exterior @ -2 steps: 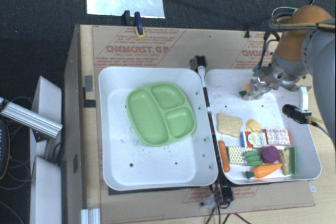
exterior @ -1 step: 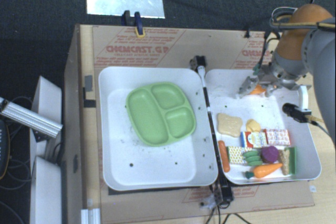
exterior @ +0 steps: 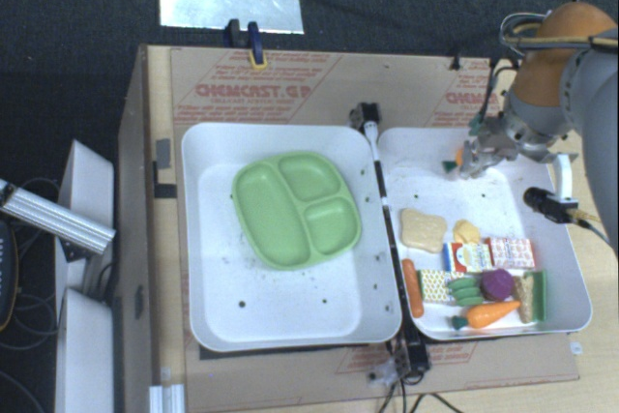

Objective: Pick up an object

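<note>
My gripper (exterior: pixel 472 162) is low over the far part of the right bin (exterior: pixel 426 162), near its back right corner. A small orange and green piece (exterior: pixel 449 166) lies just left of it; I cannot tell whether the two touch. Toy food is crowded in the near half of this bin: a beige bread slice (exterior: pixel 423 229), a yellow chunk (exterior: pixel 467 231), a red and white box (exterior: pixel 472 256), a second box (exterior: pixel 514 252), a purple piece (exterior: pixel 497 283), a carrot (exterior: pixel 488 312), green pods (exterior: pixel 462 290) and an orange stick (exterior: pixel 413 287).
The left bin (exterior: pixel 218 305) holds a green divided plate (exterior: pixel 295 208). A black divider clip (exterior: pixel 366 117) sits between the bins at the back. A cardboard sheet (exterior: pixel 319 82) lies under both bins. The bare floor of the right bin stretches left of the gripper.
</note>
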